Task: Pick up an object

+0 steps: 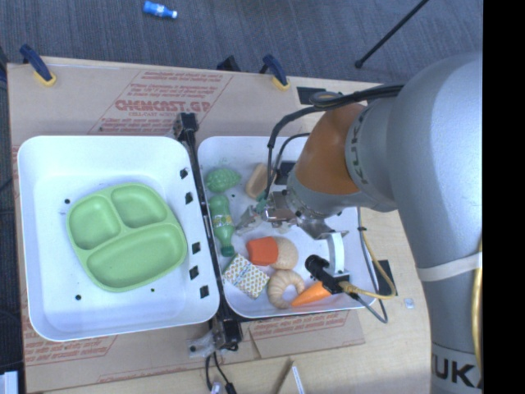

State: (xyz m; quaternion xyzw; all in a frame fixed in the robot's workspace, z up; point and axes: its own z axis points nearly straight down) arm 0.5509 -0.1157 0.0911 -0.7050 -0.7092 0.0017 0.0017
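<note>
The two bins [49,302] look like smooth white plastic with a faint sheen. The green tray [127,235] in the left one is matt plastic, softly lit. Under the bins lies brown cardboard [164,97] with red print, dull and papery. The arm [435,154] has a smooth grey shell, lightly glossy, and a satin orange band [328,150]. The end effector [271,213] looks like bare, shiny metal. The orange block [262,251] and green toys [220,212] look like smooth plastic; the checked piece [246,276] seems matt. The floor [287,15] is rough grey carpet.
</note>
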